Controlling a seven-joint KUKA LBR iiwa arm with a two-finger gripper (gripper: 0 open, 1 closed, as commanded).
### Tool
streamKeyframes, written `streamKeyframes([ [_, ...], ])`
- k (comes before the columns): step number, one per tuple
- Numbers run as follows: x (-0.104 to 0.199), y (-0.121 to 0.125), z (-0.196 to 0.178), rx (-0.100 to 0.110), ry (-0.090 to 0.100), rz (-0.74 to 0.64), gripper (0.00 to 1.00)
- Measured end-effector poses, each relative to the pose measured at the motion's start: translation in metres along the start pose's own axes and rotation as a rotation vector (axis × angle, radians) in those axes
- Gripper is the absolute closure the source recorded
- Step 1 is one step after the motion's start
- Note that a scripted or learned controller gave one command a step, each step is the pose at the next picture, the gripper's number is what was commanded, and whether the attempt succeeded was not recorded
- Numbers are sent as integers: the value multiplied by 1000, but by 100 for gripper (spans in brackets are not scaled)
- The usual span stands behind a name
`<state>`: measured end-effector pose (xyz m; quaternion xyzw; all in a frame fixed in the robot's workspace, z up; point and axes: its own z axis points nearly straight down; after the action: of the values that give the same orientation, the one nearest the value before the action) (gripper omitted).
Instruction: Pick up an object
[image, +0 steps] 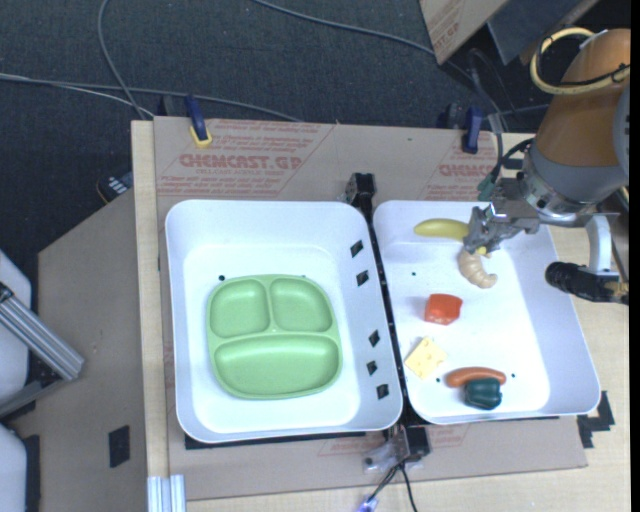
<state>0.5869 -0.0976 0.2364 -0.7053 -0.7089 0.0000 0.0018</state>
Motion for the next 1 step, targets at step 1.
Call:
streamKeyframes([
  [1,51,-2,13,1,0,0,100],
])
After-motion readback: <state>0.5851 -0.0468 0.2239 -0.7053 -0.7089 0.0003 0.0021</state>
